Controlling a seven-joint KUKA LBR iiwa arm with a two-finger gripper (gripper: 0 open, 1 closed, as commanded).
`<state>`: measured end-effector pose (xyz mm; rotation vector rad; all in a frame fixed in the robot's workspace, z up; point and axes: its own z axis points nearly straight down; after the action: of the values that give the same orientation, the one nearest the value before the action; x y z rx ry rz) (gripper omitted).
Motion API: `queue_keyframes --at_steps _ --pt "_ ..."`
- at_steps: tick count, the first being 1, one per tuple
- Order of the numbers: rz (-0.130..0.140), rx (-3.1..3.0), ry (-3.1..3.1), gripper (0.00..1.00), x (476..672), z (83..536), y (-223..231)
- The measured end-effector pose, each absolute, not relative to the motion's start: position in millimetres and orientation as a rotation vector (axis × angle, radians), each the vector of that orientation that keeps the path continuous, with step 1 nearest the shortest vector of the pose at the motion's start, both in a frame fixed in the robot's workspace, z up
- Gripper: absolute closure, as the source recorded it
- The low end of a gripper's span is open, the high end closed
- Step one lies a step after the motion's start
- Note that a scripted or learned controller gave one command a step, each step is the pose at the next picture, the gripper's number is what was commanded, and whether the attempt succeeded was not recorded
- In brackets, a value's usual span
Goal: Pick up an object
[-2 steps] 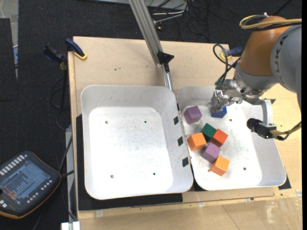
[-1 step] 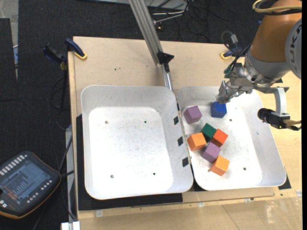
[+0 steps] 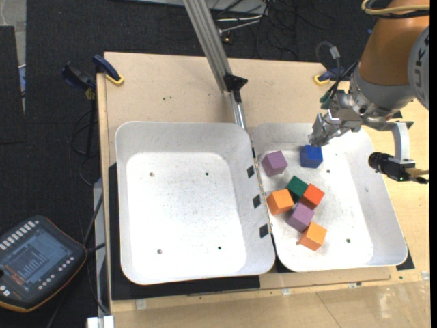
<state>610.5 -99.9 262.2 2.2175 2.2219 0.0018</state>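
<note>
**Blocks clustered in the right bin, gripper poised over the blue one**

Blocks sit together in the right bin [image 3: 355, 248], while the left bin [image 3: 136, 183] lies beside it on the pale surface [image 3: 171, 87]. Reading from the left of the cluster: a light purple block [image 3: 274, 162] lies near the bins' shared edge, with an orange block [image 3: 279, 201] below it. Next comes a green block [image 3: 297, 185], touching an orange-red block [image 3: 313, 195] on its right. Under those two rests a second purple block [image 3: 300, 216], and another orange block [image 3: 313, 236] sits just below that one. A blue block [image 3: 311, 156] stands apart at the top of the group.

Just above the blue block hangs the gripper [image 3: 319, 138], angled down from the grey and orange arm [image 3: 389, 53]; its tip seems to meet the block's upper edge. Whether its fingers are spread or closed cannot be told, and nothing is visibly gripped.

A teach pendant [image 3: 34, 262] lies off the surface at lower left.
</note>
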Motion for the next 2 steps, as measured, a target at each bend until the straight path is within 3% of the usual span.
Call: queue_keyframes --at_steps 2 --pt "0.002 2.212 2.229 1.00 635.9 263.6 -4.2"
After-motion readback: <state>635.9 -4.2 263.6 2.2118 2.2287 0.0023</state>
